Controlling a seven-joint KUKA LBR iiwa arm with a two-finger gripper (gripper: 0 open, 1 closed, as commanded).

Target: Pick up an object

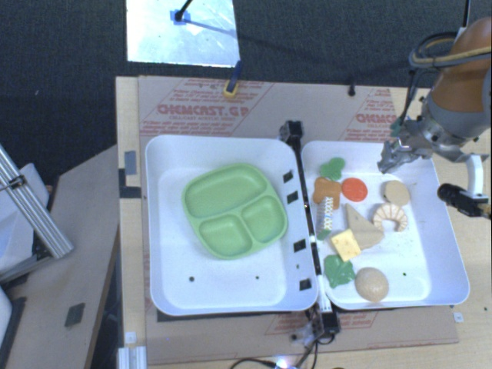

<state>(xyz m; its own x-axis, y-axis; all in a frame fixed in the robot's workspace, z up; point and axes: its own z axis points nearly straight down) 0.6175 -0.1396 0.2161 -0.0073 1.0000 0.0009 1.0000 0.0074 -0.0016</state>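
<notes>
The right bin holds several toy foods: a red disc, a green leafy piece, an orange piece, a tan round, a shrimp-like piece, a yellow cheese block, a tan wedge, a green piece and a beige ball. My gripper hangs over the bin's back right part, just above and left of the tan round. Nothing shows between its fingers.
The left bin carries a green divided plate. A black divider with clips runs between the bins. Cardboard lies under both bins, and a shiny sheet lies at the back.
</notes>
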